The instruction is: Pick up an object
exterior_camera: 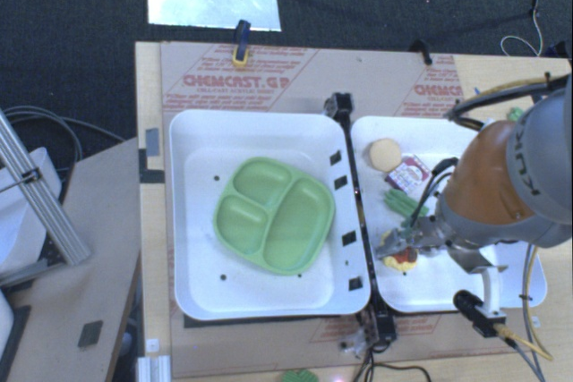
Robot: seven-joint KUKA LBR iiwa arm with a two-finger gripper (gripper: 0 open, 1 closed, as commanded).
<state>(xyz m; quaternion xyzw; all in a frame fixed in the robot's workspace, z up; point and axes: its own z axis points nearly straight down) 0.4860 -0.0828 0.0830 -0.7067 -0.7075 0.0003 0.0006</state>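
On a tan bench [295,80] covered with printed cardboard, two shallow white plastic bins sit side by side, touching along a black centre divider [351,201] that serves as the reference line. To the left of that divider, the left bin [192,192] holds a light green three-compartment plastic plate [274,215], lying flat near the bin's middle and turned at a slant. To the right of the divider, the right bin [430,295] is partly covered by the grey KUKA arm [537,179] with its orange band [479,179], which reaches in from the right edge and hangs over the bin's right half. The two-finger gripper [400,243] points toward the divider, low over the right bin's floor; whether its fingers are spread or pressed together cannot be told, since the tips blur into the clutter below them. Just beside the gripper, nearer the front of the bin and close to the divider, lies a small red and yellow object [403,260], its shape too small to make out; contact with the gripper cannot be judged. Farther from the front, a green leafy-looking plastic piece [400,201] rests just right of the divider, partly under the arm's cables. Touching it toward the back is a small red and white packet [412,173], and beside that, nearest the back wall, a round beige ball-like object [385,154]. A yellow and blue clamp [241,45] grips the bench's back edge, left of the divider line.
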